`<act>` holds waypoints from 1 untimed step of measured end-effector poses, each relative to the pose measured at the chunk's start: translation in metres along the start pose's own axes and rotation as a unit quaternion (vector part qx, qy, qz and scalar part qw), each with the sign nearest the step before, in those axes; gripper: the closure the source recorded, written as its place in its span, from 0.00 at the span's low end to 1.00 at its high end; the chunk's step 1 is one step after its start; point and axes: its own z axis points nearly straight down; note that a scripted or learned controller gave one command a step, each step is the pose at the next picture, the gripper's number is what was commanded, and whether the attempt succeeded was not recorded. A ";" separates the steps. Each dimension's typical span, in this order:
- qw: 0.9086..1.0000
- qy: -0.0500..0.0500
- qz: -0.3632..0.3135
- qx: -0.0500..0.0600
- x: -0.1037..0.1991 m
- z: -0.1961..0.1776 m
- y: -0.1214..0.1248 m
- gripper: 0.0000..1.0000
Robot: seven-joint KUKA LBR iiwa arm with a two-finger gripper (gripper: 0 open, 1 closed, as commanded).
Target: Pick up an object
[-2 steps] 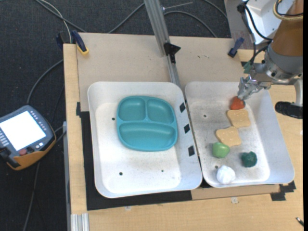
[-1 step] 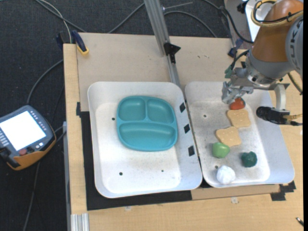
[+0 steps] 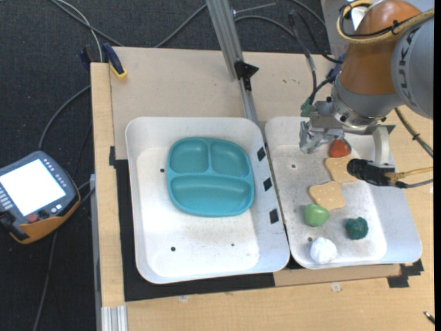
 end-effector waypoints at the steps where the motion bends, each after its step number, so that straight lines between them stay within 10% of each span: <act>1: 1.000 0.000 0.000 0.001 0.046 0.001 -0.019 1.00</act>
